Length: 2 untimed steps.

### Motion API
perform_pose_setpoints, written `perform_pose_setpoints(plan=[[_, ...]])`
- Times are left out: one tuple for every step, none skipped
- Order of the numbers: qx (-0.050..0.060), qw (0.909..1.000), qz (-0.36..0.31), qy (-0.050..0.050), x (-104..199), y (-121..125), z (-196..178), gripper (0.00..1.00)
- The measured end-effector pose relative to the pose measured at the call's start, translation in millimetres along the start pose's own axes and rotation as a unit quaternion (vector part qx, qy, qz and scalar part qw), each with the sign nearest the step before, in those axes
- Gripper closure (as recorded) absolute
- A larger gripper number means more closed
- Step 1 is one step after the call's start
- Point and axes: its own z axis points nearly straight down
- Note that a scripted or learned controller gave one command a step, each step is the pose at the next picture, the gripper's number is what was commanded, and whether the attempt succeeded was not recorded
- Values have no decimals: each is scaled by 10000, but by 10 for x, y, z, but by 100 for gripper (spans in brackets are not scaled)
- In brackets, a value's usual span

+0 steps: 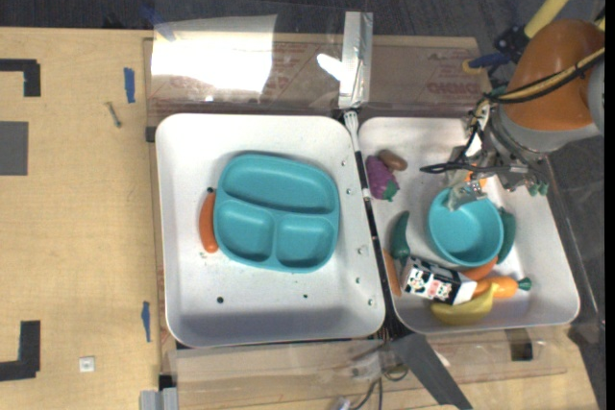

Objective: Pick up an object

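Teal bowl [465, 231] in right bin [557, 293], directly under end effector [473, 189].

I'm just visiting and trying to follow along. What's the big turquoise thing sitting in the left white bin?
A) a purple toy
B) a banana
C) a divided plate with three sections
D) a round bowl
C: the turquoise divided plate shows three compartments and lies in the left bin.

The teal bowl [465, 229] hides most of the banana [466, 305] and carrot [502, 286]; the teal plate [277, 211] covers part of the orange sausage [207, 224].
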Motion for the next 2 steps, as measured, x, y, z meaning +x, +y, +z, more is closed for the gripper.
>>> perform_pose_setpoints(plan=[[-13, 10000, -1, 31, 19, 8, 38, 0], [-24, 9998, -176, 84, -129, -201, 183, 0]])
